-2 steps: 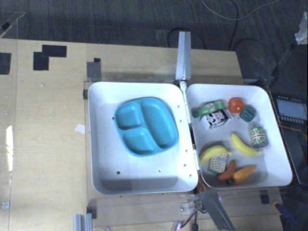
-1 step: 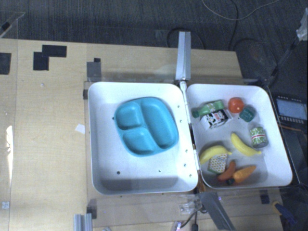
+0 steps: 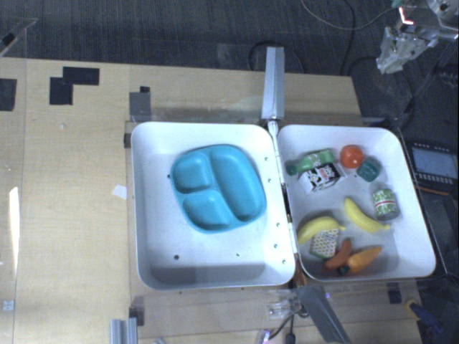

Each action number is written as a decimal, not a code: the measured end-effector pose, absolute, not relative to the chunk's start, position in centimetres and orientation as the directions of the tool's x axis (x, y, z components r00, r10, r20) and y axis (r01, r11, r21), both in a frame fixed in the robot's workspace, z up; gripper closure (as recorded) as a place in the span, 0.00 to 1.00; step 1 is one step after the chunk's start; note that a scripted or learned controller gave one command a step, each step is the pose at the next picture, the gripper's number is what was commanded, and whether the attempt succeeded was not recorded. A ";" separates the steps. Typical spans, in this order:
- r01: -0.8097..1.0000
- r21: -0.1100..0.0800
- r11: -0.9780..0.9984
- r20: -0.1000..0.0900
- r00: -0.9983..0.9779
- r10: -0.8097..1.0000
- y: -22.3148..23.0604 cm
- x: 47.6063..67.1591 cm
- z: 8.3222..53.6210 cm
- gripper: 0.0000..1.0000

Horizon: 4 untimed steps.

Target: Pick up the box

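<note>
The box (image 3: pixel 320 177) is a small white carton with black and red print. It lies in the right bin (image 3: pixel 416 192), in its upper left part, touching a green bottle-like item (image 3: pixel 310 161) just behind it. A second, smaller boxy thing with a checked pattern (image 3: pixel 324 244) sits lower in the same bin against a yellow fruit (image 3: pixel 315 228). My gripper (image 3: pixel 399 49) hangs high at the top right, well beyond the far edge of the right bin and far from the box, with nothing seen in it.
The right bin also holds a red-orange ball (image 3: pixel 351 155), a teal cup (image 3: pixel 368 169), a green can (image 3: pixel 385 203), a banana (image 3: pixel 363 218), a carrot (image 3: pixel 364 256) and a red sausage (image 3: pixel 336 257). The left bin (image 3: pixel 154 249) bears a blue divided tray (image 3: pixel 217 186). A cable (image 3: pixel 337 13) loops behind the bins.
</note>
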<state>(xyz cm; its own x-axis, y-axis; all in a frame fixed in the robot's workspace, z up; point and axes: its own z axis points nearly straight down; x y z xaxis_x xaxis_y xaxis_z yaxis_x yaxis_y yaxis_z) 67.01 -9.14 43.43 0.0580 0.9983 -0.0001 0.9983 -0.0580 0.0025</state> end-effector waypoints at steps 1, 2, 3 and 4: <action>0.999 0.007 -0.053 -0.001 0.053 0.999 -9.0 67.2 44.5 1.00; 0.987 0.001 -0.164 0.000 0.164 0.987 -13.9 62.9 27.5 1.00; 0.934 0.005 -0.357 0.000 0.357 0.934 -17.5 65.8 43.6 1.00; 0.937 0.008 -0.349 -0.001 0.349 0.937 -17.3 66.0 44.6 1.00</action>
<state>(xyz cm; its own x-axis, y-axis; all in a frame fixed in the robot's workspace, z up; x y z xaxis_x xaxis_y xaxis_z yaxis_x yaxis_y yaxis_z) 65.97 -17.29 44.62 0.3486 0.9373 -0.0013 0.9373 -0.3485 0.0080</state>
